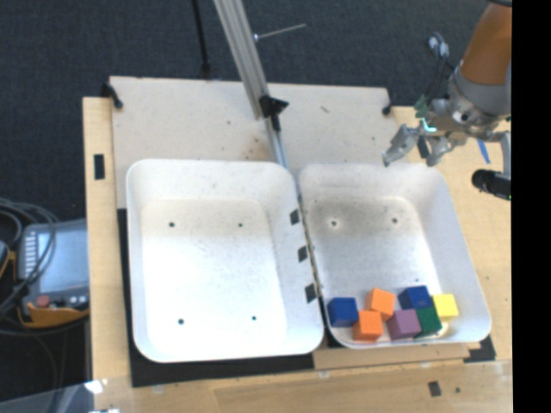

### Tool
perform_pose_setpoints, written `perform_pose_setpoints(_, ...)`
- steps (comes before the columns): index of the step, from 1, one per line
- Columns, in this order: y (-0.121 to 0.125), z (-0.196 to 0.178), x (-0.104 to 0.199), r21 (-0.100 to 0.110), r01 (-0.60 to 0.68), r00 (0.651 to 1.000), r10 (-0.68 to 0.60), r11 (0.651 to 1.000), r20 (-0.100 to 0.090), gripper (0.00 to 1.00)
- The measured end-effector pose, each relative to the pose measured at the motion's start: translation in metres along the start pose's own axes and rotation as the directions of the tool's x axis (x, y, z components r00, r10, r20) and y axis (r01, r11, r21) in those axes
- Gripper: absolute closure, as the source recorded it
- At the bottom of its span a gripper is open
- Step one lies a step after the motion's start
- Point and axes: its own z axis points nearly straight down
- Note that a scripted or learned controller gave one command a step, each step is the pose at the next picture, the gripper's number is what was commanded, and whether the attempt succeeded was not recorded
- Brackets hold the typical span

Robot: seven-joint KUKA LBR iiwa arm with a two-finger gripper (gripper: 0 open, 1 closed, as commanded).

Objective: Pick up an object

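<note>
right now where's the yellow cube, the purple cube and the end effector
yellow cube (445, 305), camera view, middle of its top face
purple cube (403, 323), camera view, middle of its top face
end effector (416, 149), camera view, midway between its fingertips

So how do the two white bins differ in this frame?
The right bin holds a cluster of small coloured blocks at its near edge; the left bin shows just bare floor with a few dark dots. The gripper hovers at the right bin's far rim, well away from the left bin. The left bin looks somewhat wider than the right one. Both are shallow, white, round-cornered and speckled with grime.
</note>
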Motion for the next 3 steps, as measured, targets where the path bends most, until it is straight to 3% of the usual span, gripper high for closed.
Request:
perform_pose_setpoints(1, 0.001, -0.003, -0.001, -0.004, 0.003, 1.000, -0.003, 1.000, 0.004, 0.00)
perform_pose_setpoints(3, -0.002, 0.106, 0.011, -0.002, 0.007, 1.000, -0.007, 1.000, 0.002, 0.00)
